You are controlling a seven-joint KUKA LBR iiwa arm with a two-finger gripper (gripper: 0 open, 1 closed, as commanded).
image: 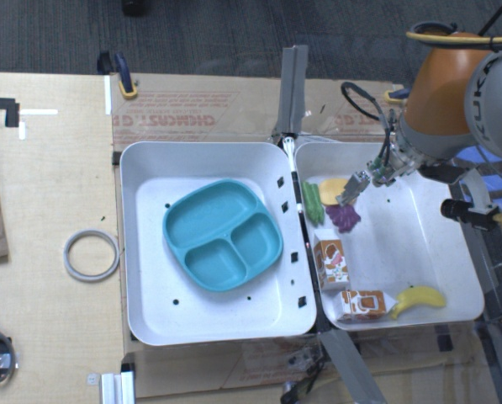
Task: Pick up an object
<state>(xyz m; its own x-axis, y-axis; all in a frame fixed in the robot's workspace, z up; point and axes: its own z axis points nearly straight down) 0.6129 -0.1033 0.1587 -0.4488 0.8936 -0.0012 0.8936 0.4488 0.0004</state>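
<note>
Gripper [349, 199] down in right bin [435, 251], touching purple object [345, 217] beside green item [313, 202]; finger state unclear.

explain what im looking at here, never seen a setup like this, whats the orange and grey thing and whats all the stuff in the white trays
The grey and orange machine is a robot arm, reaching in from the right. The picture comes from one fixed camera above the bench, looking down at a slant. At the arm's tip is a two-finger gripper, lowered over a purple bunch of toy grapes. Whether it holds anything cannot be told.

Two shallow white bins sit side by side. The left bin holds a blue divided plastic plate. The right bin holds the grapes, a green toy vegetable, a yellow piece, two small printed cartons and a yellow toy banana. A grey ring lies on the bench.
</note>
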